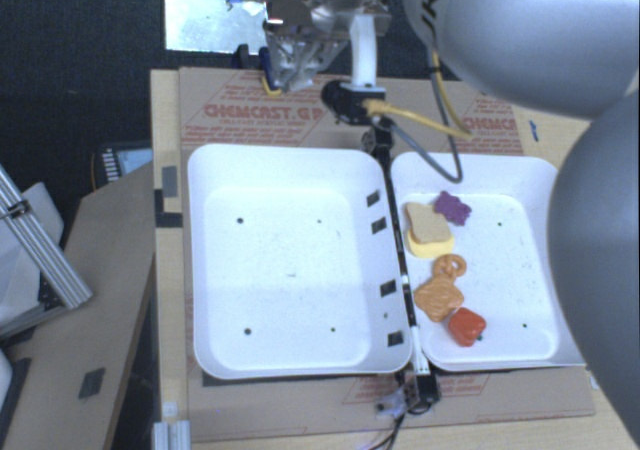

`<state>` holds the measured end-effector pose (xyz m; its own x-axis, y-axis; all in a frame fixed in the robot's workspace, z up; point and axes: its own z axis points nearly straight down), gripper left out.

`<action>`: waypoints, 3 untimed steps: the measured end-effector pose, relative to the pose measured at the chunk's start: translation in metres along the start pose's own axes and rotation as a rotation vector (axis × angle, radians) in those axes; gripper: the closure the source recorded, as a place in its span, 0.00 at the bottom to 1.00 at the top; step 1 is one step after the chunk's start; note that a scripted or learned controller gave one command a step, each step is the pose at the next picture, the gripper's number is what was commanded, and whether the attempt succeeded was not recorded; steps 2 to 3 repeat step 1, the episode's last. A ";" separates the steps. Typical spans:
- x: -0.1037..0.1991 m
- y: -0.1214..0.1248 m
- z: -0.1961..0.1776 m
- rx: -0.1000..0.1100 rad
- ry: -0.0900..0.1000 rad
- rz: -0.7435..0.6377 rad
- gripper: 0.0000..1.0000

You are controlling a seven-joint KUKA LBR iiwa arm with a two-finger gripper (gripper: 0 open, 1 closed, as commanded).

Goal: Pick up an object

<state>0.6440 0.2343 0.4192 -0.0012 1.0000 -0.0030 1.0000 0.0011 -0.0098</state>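
Arm (520,8): grey and bulky, it reaches in from the right and fills the top right corner, with an orange band just visible at the top edge above the wrist.
Gripper (290,68): it sits high in the view, over the cardboard behind the bins and outside both of them. Metal parts and cables crowd around it.
Jaws: I cannot tell how they stand; the fingertips are blurred and lost in the clutter at the wrist, and nothing can be seen between them.
Left bin (215,238): a shallow white tray with a few dark dots on its floor.
Right bin (535,268): a shallow white tray touching the left one along a dark seam with clips. All the objects lie in its left half.
Purple piece (453,206): the small item farthest back in the right bin.
Sandwich toy (430,231): tan on yellow, just in front of the purple piece and touching or nearly touching it.
Pretzel toy (450,266): orange-brown, just in front of the sandwich toy.
Orange lump (436,298): rounded, against the pretzel toy.
Red toy (466,326): nearest the front wall, touching the orange lump.
Yellow cable (420,120): runs from the wrist area across toward the arm.
Cardboard sheet (240,108): printed in red, lying under both bins.
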 end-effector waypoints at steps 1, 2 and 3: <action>-0.068 -0.041 -0.103 -0.022 0.005 0.005 1.00; -0.068 -0.041 -0.103 -0.022 0.005 0.005 1.00; -0.068 -0.041 -0.103 -0.022 0.005 0.005 1.00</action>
